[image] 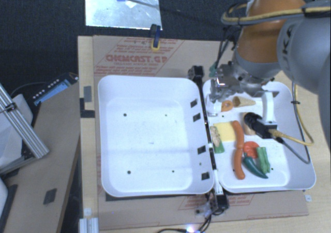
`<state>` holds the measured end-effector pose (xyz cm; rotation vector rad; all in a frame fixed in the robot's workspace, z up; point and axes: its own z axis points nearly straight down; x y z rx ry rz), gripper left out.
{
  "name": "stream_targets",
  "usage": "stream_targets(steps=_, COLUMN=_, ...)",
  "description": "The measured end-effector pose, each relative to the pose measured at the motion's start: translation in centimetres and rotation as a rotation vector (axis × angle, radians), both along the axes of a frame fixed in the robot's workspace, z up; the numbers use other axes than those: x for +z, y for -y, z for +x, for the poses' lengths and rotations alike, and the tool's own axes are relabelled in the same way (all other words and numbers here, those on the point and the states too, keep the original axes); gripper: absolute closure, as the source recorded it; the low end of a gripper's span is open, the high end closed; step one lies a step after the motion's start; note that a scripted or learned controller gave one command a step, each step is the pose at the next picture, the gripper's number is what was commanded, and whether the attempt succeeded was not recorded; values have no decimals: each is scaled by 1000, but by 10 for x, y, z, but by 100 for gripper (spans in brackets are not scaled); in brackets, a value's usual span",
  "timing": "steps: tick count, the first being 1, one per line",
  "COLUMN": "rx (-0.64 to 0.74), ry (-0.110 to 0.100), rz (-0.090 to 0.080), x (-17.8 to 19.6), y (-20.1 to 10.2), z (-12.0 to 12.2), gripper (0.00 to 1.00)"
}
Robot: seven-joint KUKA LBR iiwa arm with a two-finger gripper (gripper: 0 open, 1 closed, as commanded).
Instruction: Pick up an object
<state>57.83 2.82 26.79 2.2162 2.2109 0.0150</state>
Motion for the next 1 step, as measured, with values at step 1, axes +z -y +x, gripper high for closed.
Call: stream_targets(steps=1, rx=13, ry=-7, rz=4, x=15, y=-71, z=42, gripper=100)
